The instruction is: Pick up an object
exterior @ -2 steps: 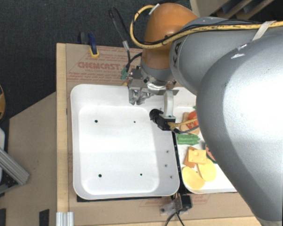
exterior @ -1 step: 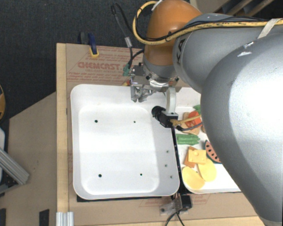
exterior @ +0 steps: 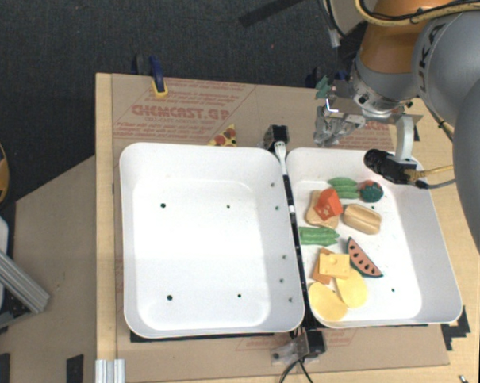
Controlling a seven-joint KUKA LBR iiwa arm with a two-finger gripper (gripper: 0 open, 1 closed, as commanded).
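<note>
Gripper (exterior: 335, 131) above far rim of right bin (exterior: 437, 235); finger state cannot be told. Toy food cluster (exterior: 341, 239) nearward, slightly right; hot dog bun (exterior: 361, 219) long axis left-right.

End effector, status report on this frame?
End effector above right bin's far edge, nothing seen held. Toy foods all in bin, untouched.
</note>
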